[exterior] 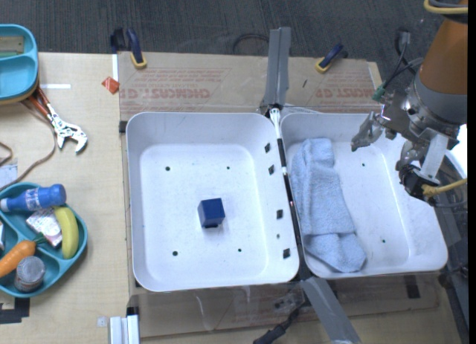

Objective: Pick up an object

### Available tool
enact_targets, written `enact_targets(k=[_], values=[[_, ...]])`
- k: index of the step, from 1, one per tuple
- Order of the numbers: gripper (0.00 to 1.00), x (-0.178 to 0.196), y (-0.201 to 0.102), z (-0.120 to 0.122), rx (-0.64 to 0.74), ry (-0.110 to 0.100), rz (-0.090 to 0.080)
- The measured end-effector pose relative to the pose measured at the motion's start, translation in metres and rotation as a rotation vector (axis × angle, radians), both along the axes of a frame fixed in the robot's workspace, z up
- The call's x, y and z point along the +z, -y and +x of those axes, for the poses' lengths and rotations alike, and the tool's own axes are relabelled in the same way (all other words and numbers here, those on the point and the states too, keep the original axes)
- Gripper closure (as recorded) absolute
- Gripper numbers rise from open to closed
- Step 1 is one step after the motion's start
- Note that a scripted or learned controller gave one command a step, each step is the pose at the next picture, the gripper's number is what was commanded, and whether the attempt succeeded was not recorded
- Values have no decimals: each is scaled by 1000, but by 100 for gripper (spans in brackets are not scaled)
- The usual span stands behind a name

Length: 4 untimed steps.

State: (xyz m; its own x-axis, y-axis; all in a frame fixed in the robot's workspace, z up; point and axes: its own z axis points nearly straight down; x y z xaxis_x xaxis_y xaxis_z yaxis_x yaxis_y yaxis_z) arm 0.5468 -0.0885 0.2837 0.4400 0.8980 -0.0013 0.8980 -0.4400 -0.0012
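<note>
Towel (324, 201) apart from tool (387, 138), maybe empty

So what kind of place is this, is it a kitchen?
Probably not a kitchen: it looks like a robot lab or workshop. A robot arm hangs over two white bins on a bench, the cardboard under them is held by clamps, and a wrench lies nearby.

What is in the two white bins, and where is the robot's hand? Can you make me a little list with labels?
left bin: one small blue cube, sitting near the middle
right bin: a crumpled light blue towel, lying along the left side
robot arm: grey with an orange band, above the right bin's far right corner
gripper: over the right bin, not touching the towel or cube
</note>
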Motion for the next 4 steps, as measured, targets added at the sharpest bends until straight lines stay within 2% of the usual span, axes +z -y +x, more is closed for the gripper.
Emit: enact_targets(k=[1, 2, 3, 4], values=[[0, -15, 69, -16, 94, -2, 0], [0, -42, 85, -62, 93, -3, 1], [0, -24, -19, -18, -97, -1, -1], [0, -20, 21, -28, -53, -2, -1]])
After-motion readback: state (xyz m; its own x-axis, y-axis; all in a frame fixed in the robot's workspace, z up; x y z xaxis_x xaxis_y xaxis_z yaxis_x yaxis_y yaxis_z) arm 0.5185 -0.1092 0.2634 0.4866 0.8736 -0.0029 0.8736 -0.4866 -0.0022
